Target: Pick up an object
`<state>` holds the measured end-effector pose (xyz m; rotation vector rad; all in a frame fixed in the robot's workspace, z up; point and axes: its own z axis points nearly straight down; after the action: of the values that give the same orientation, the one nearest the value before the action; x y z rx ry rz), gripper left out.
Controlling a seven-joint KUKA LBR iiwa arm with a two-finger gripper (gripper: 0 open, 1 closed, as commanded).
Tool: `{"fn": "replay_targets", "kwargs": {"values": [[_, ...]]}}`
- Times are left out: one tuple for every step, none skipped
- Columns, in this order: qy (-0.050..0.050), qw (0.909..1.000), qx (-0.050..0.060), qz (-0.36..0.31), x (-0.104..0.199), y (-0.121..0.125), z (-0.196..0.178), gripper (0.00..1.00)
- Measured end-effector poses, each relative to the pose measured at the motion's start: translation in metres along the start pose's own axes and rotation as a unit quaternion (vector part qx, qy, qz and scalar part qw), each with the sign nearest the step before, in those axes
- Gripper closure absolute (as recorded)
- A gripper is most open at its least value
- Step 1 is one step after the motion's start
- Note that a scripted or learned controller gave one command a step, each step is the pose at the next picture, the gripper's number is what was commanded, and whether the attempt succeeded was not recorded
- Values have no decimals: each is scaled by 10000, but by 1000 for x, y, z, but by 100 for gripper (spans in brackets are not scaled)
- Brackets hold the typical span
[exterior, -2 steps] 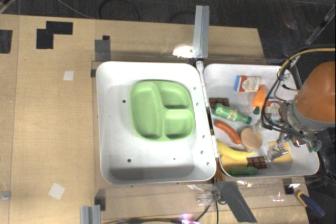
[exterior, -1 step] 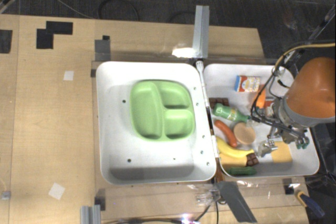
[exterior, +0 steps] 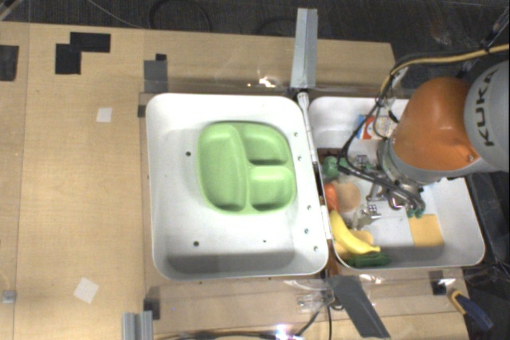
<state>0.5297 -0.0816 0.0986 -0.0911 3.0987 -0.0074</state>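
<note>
Banana (exterior: 349, 235) just beside green divided plate's (exterior: 243, 166) bin, against right bin's (exterior: 470, 239) near-left corner, below gripper (exterior: 368, 207). Likely light, smooth, curved, slightly soft; best pinched across mid-body. Finger state: cannot tell, hidden under wrist.

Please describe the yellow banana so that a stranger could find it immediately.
Look in the right white bin, at its near left corner. The banana lies there, curved and bright yellow, just above a green vegetable. Its curve distinguishes it from the flat yellow-orange sponge.
</note>
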Motion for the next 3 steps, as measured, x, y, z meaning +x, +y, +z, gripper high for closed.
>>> {"fn": "replay_targets", "kwargs": {"values": [[139, 9975, 2, 687, -58, -93, -18, 0], [140, 9986, -9, 508, -98, -90, 15, 0], [143, 9987, -14, 490, -75, -51, 13, 0]]}}
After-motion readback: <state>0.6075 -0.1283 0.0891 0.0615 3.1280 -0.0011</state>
